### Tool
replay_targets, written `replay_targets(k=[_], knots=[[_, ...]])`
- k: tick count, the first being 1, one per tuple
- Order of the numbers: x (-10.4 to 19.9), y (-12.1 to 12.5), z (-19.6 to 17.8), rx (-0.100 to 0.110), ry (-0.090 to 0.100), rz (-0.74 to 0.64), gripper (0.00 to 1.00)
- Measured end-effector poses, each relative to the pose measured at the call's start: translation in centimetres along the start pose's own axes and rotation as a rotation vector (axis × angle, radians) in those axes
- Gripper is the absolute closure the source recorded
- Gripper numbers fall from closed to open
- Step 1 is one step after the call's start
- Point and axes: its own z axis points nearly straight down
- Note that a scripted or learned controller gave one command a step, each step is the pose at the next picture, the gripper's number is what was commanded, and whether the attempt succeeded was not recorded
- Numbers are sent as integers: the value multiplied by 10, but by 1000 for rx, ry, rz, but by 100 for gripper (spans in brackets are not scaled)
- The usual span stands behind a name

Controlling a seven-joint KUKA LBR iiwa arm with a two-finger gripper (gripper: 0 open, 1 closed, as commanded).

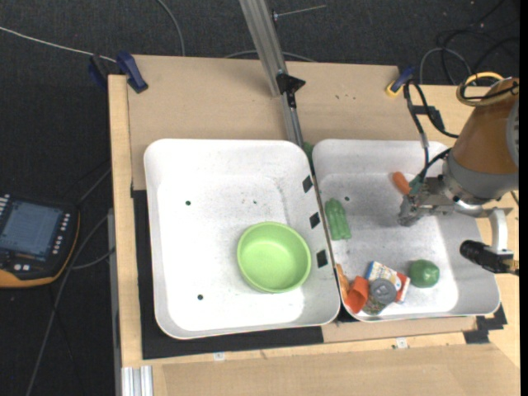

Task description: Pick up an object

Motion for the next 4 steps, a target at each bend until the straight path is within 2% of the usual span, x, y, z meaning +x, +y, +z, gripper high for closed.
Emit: replay_targets(k=[2, 3, 4], knots=[[16, -1, -118, -4, 0, -1, 100], [16, -1, -96, 3, 0, 0, 100], [64, -6, -94, 2, 1, -3, 100]])
